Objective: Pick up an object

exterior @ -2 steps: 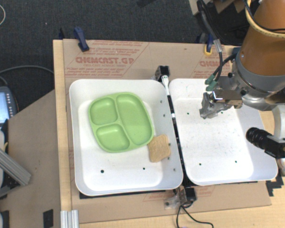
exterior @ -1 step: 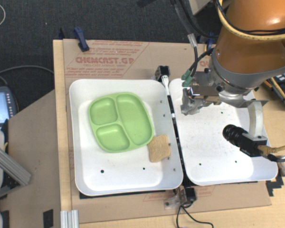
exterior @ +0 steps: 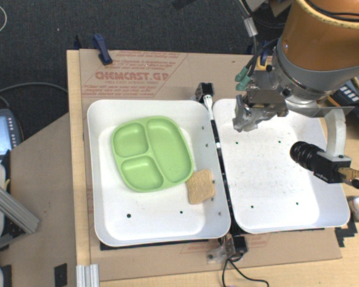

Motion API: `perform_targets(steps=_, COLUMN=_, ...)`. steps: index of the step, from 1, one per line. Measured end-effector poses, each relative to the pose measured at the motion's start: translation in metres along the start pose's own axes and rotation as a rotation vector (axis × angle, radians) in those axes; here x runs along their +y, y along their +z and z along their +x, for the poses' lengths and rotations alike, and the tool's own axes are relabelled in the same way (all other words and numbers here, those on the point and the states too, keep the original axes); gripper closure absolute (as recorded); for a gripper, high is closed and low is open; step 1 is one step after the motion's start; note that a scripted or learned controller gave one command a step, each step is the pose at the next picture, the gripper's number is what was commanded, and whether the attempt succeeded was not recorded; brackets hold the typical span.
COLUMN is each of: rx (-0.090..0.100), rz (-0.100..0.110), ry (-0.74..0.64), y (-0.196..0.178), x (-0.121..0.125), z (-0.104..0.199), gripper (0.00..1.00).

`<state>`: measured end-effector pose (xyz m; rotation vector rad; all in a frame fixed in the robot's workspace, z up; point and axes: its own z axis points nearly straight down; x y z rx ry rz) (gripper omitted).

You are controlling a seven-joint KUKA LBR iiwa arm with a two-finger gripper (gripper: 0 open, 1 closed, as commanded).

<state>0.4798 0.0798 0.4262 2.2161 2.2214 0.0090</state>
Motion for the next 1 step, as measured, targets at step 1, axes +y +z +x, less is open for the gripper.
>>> perform_targets(steps=1, rx=0.001, rz=0.0, ry=-0.003, y=-0.0399, x=0.0001, z=0.0461, gripper=1.0)
